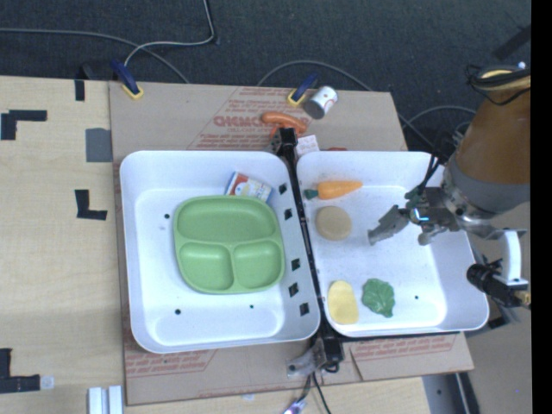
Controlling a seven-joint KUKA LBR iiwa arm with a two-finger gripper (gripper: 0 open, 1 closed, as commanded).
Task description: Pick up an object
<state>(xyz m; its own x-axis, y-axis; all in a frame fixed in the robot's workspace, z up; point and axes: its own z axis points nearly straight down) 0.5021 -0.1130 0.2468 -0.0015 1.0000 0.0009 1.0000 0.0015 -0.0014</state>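
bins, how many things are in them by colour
Green: 2, the divided plate and the broccoli
Orange: 1, the carrot
Tan: 1, the round bun
Yellow: 1, the yellow piece
White with red and blue: 1, the small carton
Total: 6

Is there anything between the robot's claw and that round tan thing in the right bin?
Nothing visible stands in the way. The gripper hovers over the right bin, just to the camera's right of the tan round thing, with bare white floor between them. The carrot lies behind, off to the side.
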